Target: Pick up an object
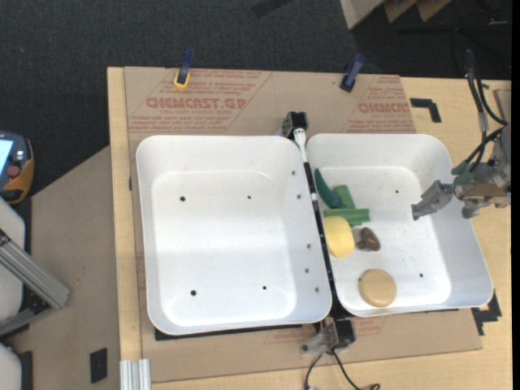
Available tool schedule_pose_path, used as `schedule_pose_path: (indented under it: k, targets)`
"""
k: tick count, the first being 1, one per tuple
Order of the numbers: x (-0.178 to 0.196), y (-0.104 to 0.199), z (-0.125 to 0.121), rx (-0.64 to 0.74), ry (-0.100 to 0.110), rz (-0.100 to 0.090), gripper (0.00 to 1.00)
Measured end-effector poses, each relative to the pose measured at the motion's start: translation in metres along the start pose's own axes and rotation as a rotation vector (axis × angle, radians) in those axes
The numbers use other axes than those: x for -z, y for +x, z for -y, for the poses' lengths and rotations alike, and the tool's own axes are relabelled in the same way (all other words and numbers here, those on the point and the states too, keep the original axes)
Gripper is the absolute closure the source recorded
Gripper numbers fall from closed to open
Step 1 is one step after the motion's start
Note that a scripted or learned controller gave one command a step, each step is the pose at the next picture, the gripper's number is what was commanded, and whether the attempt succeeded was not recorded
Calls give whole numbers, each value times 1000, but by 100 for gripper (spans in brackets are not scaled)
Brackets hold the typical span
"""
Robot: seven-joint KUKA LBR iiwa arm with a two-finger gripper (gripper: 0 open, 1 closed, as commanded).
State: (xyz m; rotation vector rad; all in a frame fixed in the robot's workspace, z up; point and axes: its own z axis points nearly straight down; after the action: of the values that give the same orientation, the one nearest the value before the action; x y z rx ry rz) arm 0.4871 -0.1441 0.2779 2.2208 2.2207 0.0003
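Sitting side by side, the left bin (162, 242) and right bin (463, 266) fill the bench. Inside the right bin, near the divider, lie a green piece (340, 200), a yellow object (339, 237), a tan disc (378, 288) and a small brown lump (369, 239). The gripper (435, 200) hovers over that bin's right side, well apart from them; I cannot tell how it is set.

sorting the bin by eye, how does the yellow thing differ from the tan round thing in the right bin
The yellow thing is bright yellow and oval; the tan round thing is dull tan and disc-like. The yellow thing lies against the green piece by the bin's left wall; the tan round thing sits alone nearer the front rim. Both lie in the right bin.
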Motion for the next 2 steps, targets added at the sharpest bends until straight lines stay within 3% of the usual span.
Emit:
schedule_pose_path:
  k: [1, 2]
  targets:
    - [147, -83, -12, -6, -19, 12, 0]
    - [266, -81, 7, 0, -16, 8, 0]
